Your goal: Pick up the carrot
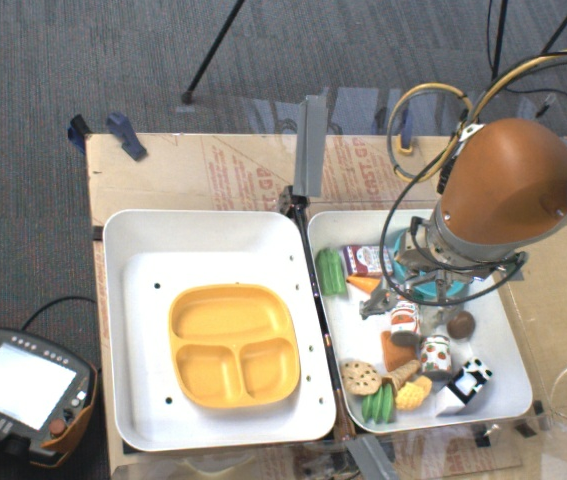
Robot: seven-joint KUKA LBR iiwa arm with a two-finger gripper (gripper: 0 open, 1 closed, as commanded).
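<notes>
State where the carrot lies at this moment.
The carrot lies in the right bin, near its upper left, just right of the green cucumber and below the purple carton, beside the gripper.

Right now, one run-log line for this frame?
task: pick up carrot | arm: over right bin | gripper: low, beside carrot, fingers unclear | carrot: lying in bin, not held | left bin: yellow tray
</notes>
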